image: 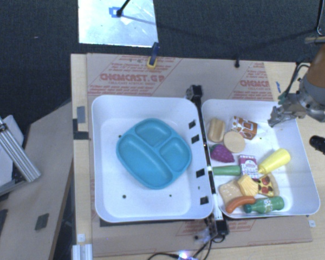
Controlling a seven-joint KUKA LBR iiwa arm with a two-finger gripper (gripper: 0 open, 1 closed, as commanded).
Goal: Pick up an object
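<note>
The right bin holds several toy foods: a yellow mustard bottle, a green bottle, a sausage, a pizza slice, a purple piece, a tan bread roll, a round cracker, a green stick and small printed cartons. My gripper hangs above the bin's far right corner, apart from every item, with nothing seen between its fingers.
The left bin carries a blue divided tray. A black clip strip runs between the two bins. Cardboard lies under both bins. A metal plate sits behind the bench, and a yellow and blue clamp stands at the cardboard's far edge.
</note>
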